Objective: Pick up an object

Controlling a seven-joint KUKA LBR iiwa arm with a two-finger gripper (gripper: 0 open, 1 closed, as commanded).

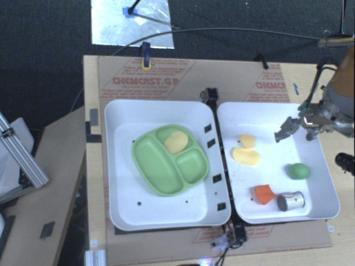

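The right bin (327, 204) holds a small yellow piece (247, 141), a larger yellow piece (246, 157), a green ball (299, 171), an orange block (264, 194) and a silver can (291, 200) lying on its side. My gripper (297, 132) hangs over the bin's upper right part, open, with nothing between its fingers. It is up and to the right of the yellow pieces and above the green ball in the view.
The left bin (119, 204) carries a green divided plate (161, 173) with a yellow item (176, 142) in its top compartment. A black divider strip (217, 159) runs between the bins. Cables cross the cardboard behind them.
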